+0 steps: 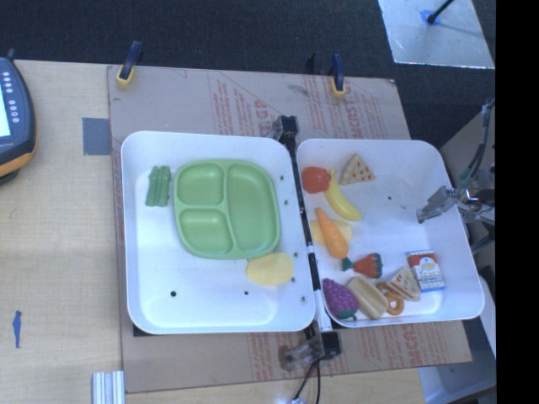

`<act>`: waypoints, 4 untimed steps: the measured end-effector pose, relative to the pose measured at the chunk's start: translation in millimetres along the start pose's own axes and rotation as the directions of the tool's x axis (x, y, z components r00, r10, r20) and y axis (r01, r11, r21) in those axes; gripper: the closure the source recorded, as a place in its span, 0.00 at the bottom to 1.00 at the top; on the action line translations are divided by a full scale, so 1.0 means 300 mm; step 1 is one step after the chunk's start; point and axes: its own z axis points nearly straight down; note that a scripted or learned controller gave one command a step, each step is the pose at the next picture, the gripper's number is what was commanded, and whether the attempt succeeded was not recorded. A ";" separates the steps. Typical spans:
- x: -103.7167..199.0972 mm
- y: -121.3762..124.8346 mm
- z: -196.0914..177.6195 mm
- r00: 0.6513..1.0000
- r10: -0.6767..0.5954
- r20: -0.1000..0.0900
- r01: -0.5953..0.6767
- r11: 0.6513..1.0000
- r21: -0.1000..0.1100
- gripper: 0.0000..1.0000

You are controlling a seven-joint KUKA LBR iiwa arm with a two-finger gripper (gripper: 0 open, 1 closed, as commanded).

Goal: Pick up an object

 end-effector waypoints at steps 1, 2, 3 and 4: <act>0.211 0.149 0.465 1.000 -0.008 -0.005 0.008 1.000 0.008 0.00; 0.242 0.420 0.450 1.000 -0.003 0.000 0.003 1.000 -0.007 0.00; 0.339 0.452 0.449 1.000 -0.001 0.002 0.001 1.000 -0.003 0.00; 0.110 0.292 0.317 1.000 0.008 0.003 -0.008 1.000 0.000 0.00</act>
